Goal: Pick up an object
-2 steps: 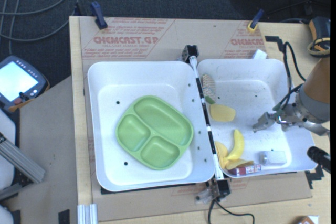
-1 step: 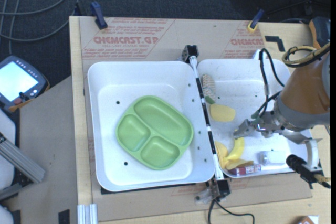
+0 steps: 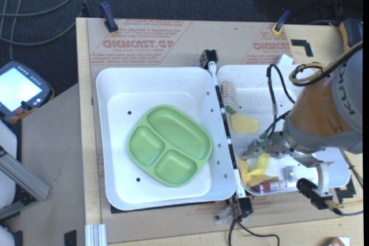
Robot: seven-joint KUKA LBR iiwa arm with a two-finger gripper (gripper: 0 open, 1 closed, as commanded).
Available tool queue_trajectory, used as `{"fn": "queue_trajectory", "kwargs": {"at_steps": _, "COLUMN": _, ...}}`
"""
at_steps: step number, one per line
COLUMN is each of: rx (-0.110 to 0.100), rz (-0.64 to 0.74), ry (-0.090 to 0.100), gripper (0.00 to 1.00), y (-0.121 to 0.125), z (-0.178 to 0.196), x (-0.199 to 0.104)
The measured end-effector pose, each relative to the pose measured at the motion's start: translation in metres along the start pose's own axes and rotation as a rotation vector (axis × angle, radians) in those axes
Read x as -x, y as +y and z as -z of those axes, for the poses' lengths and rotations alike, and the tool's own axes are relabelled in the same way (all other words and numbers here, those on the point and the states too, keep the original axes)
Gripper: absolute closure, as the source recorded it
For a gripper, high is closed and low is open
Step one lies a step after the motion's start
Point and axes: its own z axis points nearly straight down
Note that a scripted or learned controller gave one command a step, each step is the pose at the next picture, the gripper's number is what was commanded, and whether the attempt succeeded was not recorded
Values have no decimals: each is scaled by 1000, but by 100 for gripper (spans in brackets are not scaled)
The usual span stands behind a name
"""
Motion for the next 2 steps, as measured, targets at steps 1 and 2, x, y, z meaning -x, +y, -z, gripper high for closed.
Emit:
{"fn": "queue_trajectory", "kwargs": {"at_steps": 1, "rx": 1, "rz": 1, "ry": -1, "gripper": 0, "y": 86, "z": 1, "x": 19}}
{"fn": "queue_trajectory", "kwargs": {"at_steps": 2, "rx": -1, "rz": 0, "ry": 0, "gripper": 0, "y": 24, "z": 0, "x": -2}}
